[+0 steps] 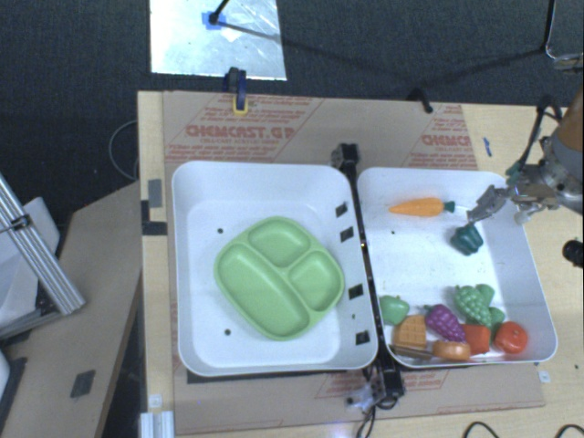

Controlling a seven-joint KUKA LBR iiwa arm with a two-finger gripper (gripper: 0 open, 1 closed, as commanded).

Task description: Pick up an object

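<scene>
The right white bin (525,272) holds toy foods. An orange carrot (422,207) lies near its far edge, and a dark teal piece (468,238) sits just right of it. Along the near edge cluster a green apple (393,309), purple grapes (443,319), green grapes (473,299), a red tomato (513,337) and several other pieces. My gripper (484,208) reaches in over the bin's far right corner. Its tip is just above and right of the teal piece and right of the carrot's leafy end. I see nothing held in it.
The left white bin (196,245) holds a light green divided plate (278,276). A black divider with clips (351,235) runs between the bins. A shiny sheet (217,26) lies beyond the bench, and a metal frame (32,254) stands at the left.
</scene>
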